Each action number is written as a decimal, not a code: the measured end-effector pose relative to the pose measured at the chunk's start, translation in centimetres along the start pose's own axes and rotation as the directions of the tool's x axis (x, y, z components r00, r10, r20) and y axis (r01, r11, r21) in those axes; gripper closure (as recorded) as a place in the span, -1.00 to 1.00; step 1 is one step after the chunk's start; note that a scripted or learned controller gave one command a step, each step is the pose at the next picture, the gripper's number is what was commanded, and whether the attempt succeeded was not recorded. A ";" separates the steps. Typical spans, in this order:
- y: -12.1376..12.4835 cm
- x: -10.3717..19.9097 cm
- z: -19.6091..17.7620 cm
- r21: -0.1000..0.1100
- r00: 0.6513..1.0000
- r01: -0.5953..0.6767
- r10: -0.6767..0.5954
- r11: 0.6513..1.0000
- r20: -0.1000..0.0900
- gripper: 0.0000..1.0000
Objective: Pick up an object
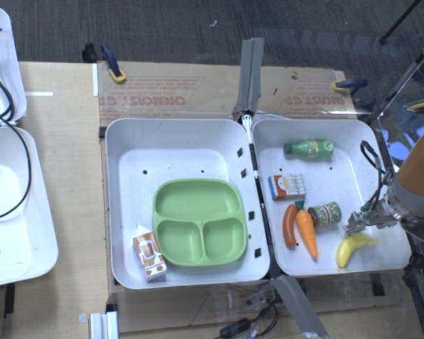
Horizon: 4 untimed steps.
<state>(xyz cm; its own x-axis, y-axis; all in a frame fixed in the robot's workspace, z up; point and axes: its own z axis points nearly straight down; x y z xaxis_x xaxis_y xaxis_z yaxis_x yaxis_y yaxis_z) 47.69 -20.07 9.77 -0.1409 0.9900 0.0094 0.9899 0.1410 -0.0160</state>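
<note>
My gripper (358, 222) hangs low in the right bin (353, 129), at about four o'clock in the frame, just above the banana (352, 248). At nine o'clock from it lie a small can (325, 214), a carrot (307, 234) and a sausage (290, 226). The green bottle (309, 148) lies at twelve o'clock. The left bin (120, 189) bears a green tray (198, 221) and a carton (148, 254).

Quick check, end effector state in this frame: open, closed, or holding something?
End effector: cannot be told; it sits low in the right bin just above the banana, with nothing seen between its tips.
</note>
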 end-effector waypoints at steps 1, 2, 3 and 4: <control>0.0 0.0 0.0 0.000 1.000 0.001 -0.001 1.000 0.000 -1.00; 0.0 0.0 -0.5 0.005 1.000 -0.002 0.002 1.000 -0.003 1.00; 0.0 0.0 -0.5 0.005 1.000 -0.002 0.002 1.000 -0.003 -1.00; 0.8 5.6 1.0 -0.009 0.991 0.130 -0.130 0.991 0.008 -1.00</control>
<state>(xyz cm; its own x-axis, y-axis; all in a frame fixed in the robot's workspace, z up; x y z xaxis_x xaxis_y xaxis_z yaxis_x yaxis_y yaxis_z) 47.71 -14.39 8.76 -0.2684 0.9633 0.0038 0.9633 0.2684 -0.0059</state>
